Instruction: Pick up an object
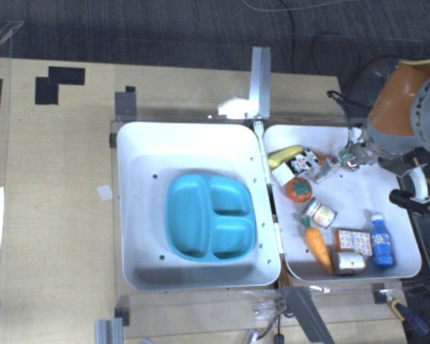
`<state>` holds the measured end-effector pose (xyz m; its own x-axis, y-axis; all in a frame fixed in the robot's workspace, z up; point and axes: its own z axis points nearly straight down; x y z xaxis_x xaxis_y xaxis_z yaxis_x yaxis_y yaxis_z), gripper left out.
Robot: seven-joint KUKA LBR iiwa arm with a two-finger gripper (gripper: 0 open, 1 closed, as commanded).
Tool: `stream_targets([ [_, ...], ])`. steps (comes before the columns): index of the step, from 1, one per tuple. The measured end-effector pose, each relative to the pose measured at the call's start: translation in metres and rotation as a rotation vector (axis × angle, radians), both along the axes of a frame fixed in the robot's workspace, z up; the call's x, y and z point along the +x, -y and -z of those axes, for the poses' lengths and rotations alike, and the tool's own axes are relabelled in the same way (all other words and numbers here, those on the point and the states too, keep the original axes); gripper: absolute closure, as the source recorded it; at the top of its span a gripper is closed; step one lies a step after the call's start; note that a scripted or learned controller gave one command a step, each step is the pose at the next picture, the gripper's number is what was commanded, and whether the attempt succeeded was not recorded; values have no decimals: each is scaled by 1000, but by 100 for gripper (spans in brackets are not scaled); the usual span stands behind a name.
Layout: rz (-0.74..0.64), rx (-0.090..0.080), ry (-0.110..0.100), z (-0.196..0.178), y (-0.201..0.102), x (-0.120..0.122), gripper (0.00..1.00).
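Observation:
My gripper [350,156] hangs over the back of the right bin [398,221], just right of a small black-and-white patterned object [302,163]. Nothing shows held in it. In the same bin lie a yellow banana [284,155], a round red object with a green top [299,189], a small tin [319,214], an orange carrot [317,248], a red-and-white printed box [353,240], a silver can [349,261] and a blue bottle [381,243].
The left bin [140,192] holds a blue divided plate [210,217]. A grey upright post [261,84] stands behind the wall between the bins. The arm's grey body with its orange band [398,106] looms over the right bin's back right corner.

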<state>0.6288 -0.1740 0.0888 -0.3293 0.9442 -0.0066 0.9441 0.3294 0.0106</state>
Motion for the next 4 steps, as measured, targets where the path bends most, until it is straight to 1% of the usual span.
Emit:
stream_targets([
  [1, 105, 3, -6, -26, -50, -73, 0],
  [2, 180, 4, -8, -96, -109, -141, 0],
  [3, 147, 1, 4, -1, -49, -137, 0],
  [4, 144, 3, 11, -13, -51, -134, 100],
])
